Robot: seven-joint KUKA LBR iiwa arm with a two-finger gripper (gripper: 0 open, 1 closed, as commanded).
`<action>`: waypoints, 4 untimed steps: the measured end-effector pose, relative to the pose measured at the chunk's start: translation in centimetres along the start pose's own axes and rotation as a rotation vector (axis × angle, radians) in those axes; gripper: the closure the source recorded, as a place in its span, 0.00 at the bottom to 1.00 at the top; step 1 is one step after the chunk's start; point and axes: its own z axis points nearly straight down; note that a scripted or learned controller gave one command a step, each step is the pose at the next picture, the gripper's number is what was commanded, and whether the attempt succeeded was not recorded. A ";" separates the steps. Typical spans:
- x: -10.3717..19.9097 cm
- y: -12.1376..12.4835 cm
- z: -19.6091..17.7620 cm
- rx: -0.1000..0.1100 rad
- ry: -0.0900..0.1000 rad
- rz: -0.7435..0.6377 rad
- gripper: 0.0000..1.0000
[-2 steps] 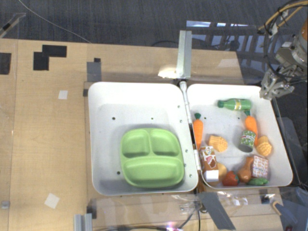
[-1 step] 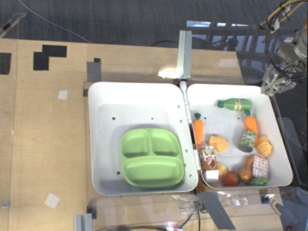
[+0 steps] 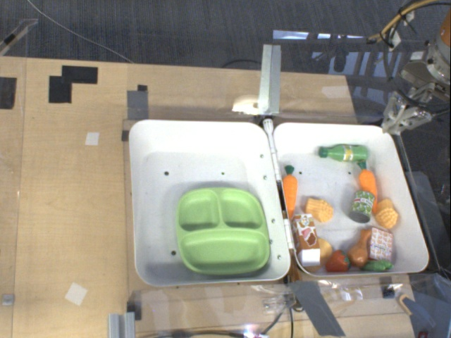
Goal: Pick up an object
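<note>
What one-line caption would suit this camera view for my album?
Tool hovers by the right bin of toy food; a green tray lies in the left bin.

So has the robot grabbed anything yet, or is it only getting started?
Only getting started, it seems. Done: nothing visibly; the green bottle, carrot, can and the other toy foods all lie in the right bin. In hand: nothing shows in the end effector, which sits above that bin's far right corner, outside the rim. Left: reach in, close on one item and lift it. The green tray sits in the left bin.
</note>
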 end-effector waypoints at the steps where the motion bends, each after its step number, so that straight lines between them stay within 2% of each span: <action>1: -0.3 -0.2 -1.5 0.011 -0.008 0.001 1.00; 2: 0.0 0.0 0.5 0.000 0.000 -0.208 1.00; 3: -0.2 -0.2 -1.1 0.011 -0.006 -0.206 1.00; 4: 3.0 4.5 -0.1 -0.003 0.002 -0.461 1.00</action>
